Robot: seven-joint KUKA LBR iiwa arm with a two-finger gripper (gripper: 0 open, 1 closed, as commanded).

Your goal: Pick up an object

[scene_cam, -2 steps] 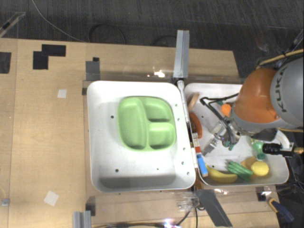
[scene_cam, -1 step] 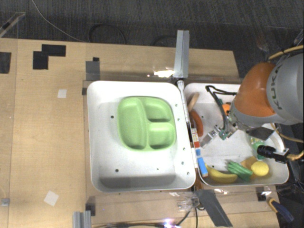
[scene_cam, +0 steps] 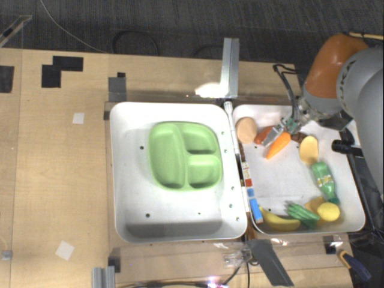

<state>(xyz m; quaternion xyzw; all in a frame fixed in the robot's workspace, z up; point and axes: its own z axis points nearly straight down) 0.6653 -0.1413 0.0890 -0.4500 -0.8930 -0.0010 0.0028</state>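
So my claw (scene_cam: 290, 126) is down in the right bin (scene_cam: 300, 179), right at the top end of the orange carrot (scene_cam: 277, 145). Can't tell whether it's gripping anything. Carrot looks like it's lying on the bin floor, so the pick isn't done.

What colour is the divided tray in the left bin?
Light green divided plastic tray, clearest in the camera view.
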